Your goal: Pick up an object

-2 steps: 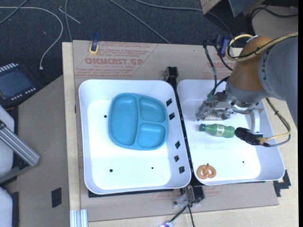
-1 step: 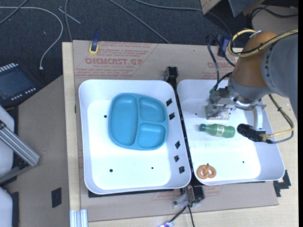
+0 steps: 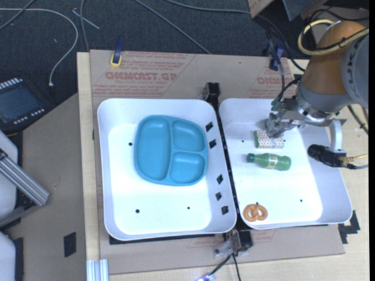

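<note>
In the right bin (image 3: 328, 204) a small white checkered packet (image 3: 268, 139) lies near the middle. My gripper (image 3: 274, 125) stands right over the packet's upper edge, its fingertips touching or nearly touching it. Just below the packet a green bottle (image 3: 269, 160) lies on its side. A brown pretzel (image 3: 255, 213) rests at the bin's front left corner.
The left bin (image 3: 117, 204) holds a blue divided plate (image 3: 171, 150). A row of black clips runs along the divider (image 3: 218, 157) between the bins. The arm's orange-banded wrist (image 3: 331, 57) looms over the right bin's back right corner.
</note>
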You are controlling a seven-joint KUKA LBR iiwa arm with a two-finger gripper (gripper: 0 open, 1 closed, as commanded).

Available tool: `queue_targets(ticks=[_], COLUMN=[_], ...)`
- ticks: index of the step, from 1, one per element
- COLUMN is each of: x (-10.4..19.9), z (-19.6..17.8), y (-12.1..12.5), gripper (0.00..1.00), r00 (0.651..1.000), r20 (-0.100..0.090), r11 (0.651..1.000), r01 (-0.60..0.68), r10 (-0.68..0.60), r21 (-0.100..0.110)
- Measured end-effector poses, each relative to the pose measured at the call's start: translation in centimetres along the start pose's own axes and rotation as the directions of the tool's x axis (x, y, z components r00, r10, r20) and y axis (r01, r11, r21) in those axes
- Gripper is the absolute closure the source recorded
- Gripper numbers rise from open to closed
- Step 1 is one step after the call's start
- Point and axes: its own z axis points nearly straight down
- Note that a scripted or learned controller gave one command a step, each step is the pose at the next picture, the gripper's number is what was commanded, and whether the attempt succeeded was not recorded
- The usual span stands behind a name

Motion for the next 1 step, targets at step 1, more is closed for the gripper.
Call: queue_targets(ticks=[1], x=[-0.01], z=[-4.77], y=[0.18], gripper=[1.0], r00=[1.0], r20=[0.0], r11=[1.0], r01=[0.002], r10=[-0.002], r21=[-0.002])
